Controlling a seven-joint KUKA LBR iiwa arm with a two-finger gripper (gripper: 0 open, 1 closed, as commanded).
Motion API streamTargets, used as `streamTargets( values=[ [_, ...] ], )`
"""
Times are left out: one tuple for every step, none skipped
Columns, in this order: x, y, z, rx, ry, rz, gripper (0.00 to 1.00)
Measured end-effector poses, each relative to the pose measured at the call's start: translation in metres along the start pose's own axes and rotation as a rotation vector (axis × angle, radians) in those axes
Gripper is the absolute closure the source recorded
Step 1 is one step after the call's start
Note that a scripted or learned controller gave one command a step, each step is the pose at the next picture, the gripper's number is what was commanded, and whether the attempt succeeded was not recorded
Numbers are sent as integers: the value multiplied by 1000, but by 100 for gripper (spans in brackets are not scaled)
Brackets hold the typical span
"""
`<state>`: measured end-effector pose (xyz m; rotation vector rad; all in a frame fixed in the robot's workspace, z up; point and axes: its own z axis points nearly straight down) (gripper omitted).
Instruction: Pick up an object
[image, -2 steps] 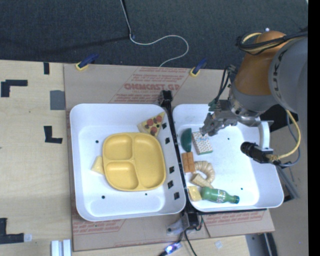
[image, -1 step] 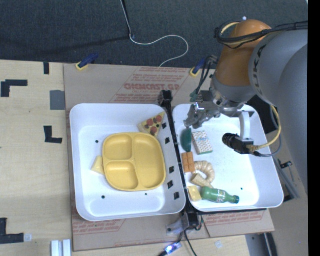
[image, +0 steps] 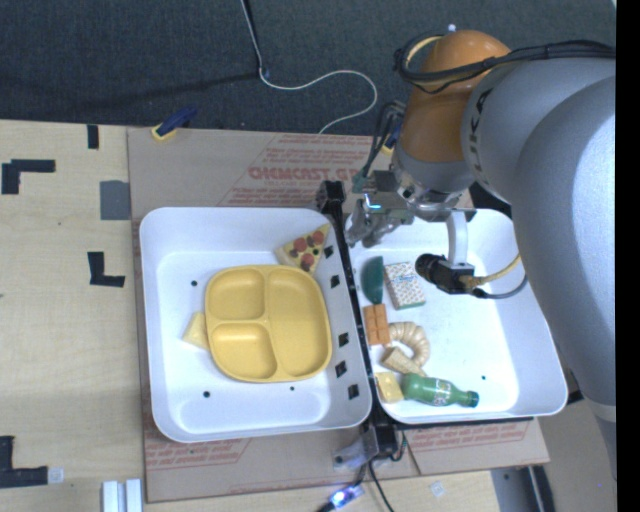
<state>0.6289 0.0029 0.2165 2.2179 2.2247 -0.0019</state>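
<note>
Where the left bin (image: 165, 300) holds a yellow tray (image: 268, 322), a bottle (image: 438, 391) lies right

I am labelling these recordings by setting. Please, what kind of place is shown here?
Most likely a robotics lab bench for grasping trials: two white bins side by side on cardboard, toy items such as a yellow divided plate and a small green bottle, and a robot arm above them.

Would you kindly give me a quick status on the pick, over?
Claw above the right white bin's far left corner, nothing seen held. Teal oblong toy just below it, ungrasped. Divider wall close alongside.
</note>
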Motion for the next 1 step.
streamTargets(
  values=[
    [6,-1,-18,0,2,1,100]
  ],
)
